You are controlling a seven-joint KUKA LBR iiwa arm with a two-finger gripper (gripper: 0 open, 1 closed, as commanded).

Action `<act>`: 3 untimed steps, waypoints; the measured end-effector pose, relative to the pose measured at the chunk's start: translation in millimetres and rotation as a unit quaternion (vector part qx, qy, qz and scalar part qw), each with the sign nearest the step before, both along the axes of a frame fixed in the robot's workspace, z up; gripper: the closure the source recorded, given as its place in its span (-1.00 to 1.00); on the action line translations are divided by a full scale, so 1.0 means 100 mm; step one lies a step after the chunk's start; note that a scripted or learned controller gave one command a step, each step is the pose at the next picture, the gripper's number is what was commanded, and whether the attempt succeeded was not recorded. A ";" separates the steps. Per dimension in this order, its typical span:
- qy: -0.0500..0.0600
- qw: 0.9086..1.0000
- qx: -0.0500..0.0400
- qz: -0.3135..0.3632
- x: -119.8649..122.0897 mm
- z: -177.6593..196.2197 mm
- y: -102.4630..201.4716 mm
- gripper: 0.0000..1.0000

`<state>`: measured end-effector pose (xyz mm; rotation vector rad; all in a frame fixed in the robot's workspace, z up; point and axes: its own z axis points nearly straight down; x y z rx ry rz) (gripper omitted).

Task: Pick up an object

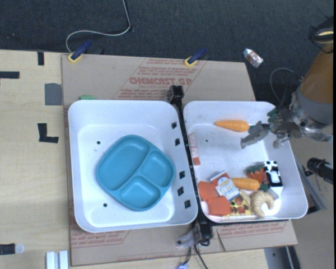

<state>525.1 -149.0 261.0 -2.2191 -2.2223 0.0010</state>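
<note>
A carrot lay alone on the floor of the right bin, near its far wall, its orange body running left to right. Just to its right hung the gripper, above the bin's right part, its two grey fingers spread apart with nothing between them; the nearer finger pointed toward the carrot's thick end but did not touch it. The arm came in from the right edge, grey with an orange band above the wrist.

Along the near wall of the same bin sat a heap of small toys: a second carrot, a croissant, a black-and-white piece, an orange flat packet and a little card with a picture on it, all touching or overlapping one another.

The left bin held a blue divided plate lying flat in its middle. Both bins stood side by side on a cardboard sheet on the wooden bench, with a white cable looping across the dark carpet beyond.
</note>
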 end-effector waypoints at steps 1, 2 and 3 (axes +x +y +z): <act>0.001 1.000 0.000 0.000 0.82 -1.05 0.07 -1.00; 0.004 1.000 0.000 -0.001 1.36 -1.64 0.07 -1.00; 0.000 1.000 -0.001 -0.001 0.74 -1.17 -0.47 -1.00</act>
